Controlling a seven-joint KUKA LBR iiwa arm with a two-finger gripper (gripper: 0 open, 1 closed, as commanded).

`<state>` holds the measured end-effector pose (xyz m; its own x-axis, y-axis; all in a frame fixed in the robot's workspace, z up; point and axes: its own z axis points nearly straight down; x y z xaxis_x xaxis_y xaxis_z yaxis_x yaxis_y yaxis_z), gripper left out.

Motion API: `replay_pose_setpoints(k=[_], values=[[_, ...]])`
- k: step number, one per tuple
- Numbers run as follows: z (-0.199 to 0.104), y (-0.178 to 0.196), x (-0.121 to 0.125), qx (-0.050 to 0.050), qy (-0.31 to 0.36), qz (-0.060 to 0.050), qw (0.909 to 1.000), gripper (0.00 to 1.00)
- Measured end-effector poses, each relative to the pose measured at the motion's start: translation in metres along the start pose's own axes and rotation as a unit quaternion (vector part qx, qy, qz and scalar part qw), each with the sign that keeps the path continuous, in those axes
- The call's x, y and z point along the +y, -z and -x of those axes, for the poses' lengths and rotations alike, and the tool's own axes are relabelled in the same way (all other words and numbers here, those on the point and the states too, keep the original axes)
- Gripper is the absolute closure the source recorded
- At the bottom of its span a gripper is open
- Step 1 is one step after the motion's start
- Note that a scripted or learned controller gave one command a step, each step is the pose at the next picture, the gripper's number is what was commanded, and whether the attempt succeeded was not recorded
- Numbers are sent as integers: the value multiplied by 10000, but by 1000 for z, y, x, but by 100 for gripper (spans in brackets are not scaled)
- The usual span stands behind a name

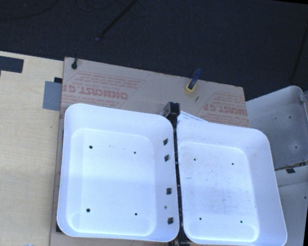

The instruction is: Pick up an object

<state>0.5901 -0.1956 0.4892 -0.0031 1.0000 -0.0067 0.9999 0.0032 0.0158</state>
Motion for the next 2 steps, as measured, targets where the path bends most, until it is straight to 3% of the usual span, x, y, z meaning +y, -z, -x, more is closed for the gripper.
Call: replay_pose_setpoints(k=[1, 2], values=[[-129, -136, -18, 65, 40, -159, 9998, 0], [-121, -118, -16, 36, -3, -104, 9999, 100]])
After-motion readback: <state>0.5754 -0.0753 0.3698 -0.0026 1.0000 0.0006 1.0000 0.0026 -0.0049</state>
